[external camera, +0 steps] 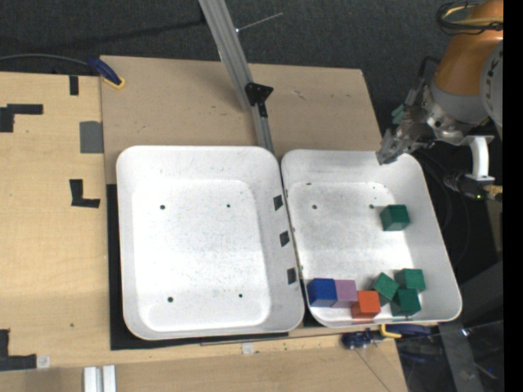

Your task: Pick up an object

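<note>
Along the near wall of the right bin (359, 155), a cluster of small blocks, touching or nearly so: blue block (322, 291) at the left, purple block (346, 291) pressed against it, orange block (368, 303) next and slightly nearer the rim. Just beyond and to the right, three green blocks: one tilted green block (386, 285) touching the orange one, a second green block (405, 301) nearest the corner, a third green block (413, 279) just behind it.

Outside that bin, on the near lip of the bench (327, 104), a small blue and yellow clamp (359, 340).

Farther back, well apart from the cluster, a lone green block (395, 217) near the right wall, resting flat on the speckled white floor.

To the left, side by side with the right bin and touching it along one rim, the left bin (196, 153), white and speckled, on a black mat (110, 260).

At the far right corner of the right bin, the gripper (392, 149), poised over the rim, well apart from every block, holding nothing visible; too blurred and small to tell whether spread or closed. Behind it, the grey arm with its orange band (466, 55), reaching in from the right.

Farther still, a slanted metal pole (233, 47) with a black clip (259, 94), ending where the two bins meet. At the far left, black tape marks (78, 193) on the wood
</note>
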Robot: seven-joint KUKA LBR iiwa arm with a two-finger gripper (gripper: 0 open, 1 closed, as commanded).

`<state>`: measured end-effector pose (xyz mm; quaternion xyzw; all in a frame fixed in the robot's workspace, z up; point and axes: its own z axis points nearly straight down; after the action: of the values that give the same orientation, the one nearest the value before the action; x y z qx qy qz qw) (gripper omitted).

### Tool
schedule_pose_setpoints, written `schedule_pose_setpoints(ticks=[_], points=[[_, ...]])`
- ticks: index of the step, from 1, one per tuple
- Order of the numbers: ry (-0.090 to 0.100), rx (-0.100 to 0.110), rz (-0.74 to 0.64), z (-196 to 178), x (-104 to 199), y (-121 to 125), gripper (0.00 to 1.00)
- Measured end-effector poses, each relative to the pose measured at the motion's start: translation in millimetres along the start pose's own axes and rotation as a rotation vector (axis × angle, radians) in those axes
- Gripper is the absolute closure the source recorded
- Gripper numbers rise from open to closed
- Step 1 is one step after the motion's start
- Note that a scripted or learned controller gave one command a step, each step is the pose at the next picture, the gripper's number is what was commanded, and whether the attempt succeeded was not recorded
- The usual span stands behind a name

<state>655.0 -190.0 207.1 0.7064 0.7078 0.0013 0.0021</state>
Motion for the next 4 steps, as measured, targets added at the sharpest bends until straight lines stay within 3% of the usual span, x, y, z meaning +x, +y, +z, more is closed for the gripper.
schedule_pose_setpoints(ticks=[1,4], points=[[-0.001,0.001,0.001,-47.1,-4.7,-4.9,1.0],[0.003,0.007,-0.005,-40.0,150.6,-31.7,1.0]])
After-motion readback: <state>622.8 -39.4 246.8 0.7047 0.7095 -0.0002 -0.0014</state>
